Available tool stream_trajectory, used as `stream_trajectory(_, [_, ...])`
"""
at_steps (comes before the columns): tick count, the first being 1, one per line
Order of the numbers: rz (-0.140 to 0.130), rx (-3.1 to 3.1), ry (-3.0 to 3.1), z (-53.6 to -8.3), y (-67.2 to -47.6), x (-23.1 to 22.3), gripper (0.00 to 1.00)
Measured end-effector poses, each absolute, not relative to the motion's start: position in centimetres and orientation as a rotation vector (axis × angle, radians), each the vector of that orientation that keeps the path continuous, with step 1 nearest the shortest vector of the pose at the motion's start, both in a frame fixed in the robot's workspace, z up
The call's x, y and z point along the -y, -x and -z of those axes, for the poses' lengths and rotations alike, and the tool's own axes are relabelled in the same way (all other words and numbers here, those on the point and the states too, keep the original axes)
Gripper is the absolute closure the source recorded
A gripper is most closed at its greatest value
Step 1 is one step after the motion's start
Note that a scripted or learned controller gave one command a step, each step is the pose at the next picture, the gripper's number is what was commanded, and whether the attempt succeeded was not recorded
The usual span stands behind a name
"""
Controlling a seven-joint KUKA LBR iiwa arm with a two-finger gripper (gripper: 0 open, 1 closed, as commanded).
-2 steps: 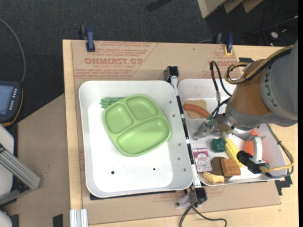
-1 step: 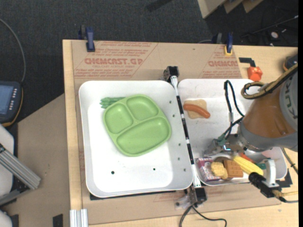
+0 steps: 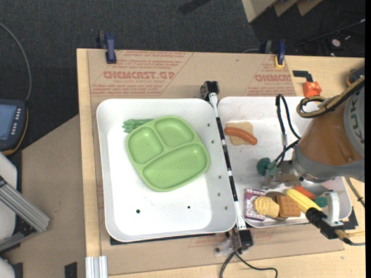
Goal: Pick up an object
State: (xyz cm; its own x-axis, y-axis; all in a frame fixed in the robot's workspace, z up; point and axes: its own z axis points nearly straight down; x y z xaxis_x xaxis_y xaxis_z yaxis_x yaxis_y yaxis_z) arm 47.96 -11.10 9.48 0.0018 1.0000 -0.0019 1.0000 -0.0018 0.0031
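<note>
Green divided plate (image 3: 168,152) in left bin (image 3: 110,155)

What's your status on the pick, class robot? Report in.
Gripper low in right bin. No object seen held. Hot dog, crackers close by.

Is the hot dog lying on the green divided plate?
No. The hot dog lies in the right bin, while the green plate sits apart in the left bin.
</note>
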Motion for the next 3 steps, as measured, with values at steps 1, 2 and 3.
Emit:
stream_trajectory(1, [-0.001, -2.217, -2.222, -9.4, -47.9, 11.1, 0.0])
stream_trajectory(2, [-0.003, -2.221, -2.215, -8.4, -53.5, 11.6, 0.0])
stream_trajectory(3, [-0.004, -2.217, -2.215, -9.7, -53.4, 11.7, 1.0])
